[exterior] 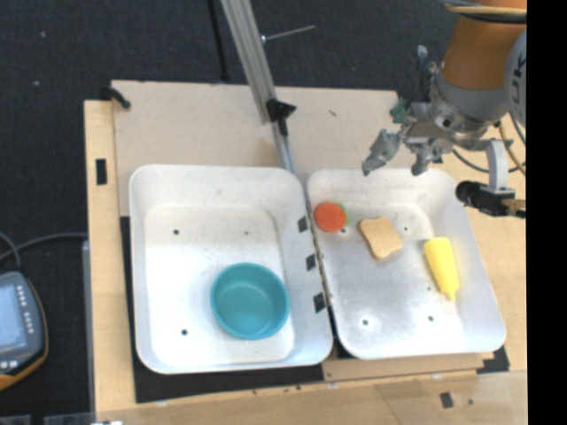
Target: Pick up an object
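Tool (fingers spread, holding nothing) hangs above right bin's far rim.

text: none legible | bins: no labels or numbers to be read | handheld pendant at left edge: screen too small and blurred to read | arm: no brand or marking legible | objects in the bins: no print

Arm cropped at top edge.
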Controlling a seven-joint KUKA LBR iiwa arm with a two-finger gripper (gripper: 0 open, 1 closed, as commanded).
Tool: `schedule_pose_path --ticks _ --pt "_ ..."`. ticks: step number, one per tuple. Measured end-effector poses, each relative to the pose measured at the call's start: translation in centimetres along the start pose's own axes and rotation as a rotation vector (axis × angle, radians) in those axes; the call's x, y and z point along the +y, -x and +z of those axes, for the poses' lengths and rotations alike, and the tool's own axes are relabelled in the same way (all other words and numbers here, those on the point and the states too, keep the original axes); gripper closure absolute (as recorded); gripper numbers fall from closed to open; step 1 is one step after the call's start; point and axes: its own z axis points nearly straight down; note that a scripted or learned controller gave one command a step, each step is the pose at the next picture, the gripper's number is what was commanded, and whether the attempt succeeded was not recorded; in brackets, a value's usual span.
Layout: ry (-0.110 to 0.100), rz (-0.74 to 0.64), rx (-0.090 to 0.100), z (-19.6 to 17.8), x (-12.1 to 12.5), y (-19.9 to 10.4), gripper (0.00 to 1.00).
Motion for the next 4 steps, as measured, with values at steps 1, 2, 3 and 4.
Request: schedule_pose_path --ticks 1,2,3,4 --pt "0.000 0.000 0.000 0.0 0.0 0.0 0.00" --pt "-0.007 0.004 -0.001 6.3 0.0 0.3 0.00" --pt "-0.001 0.005 -0.001 12.2 0.4 0.4 0.00" --pt "-0.006 0.005 -0.001 17.4 -0.6 -0.1 0.00"
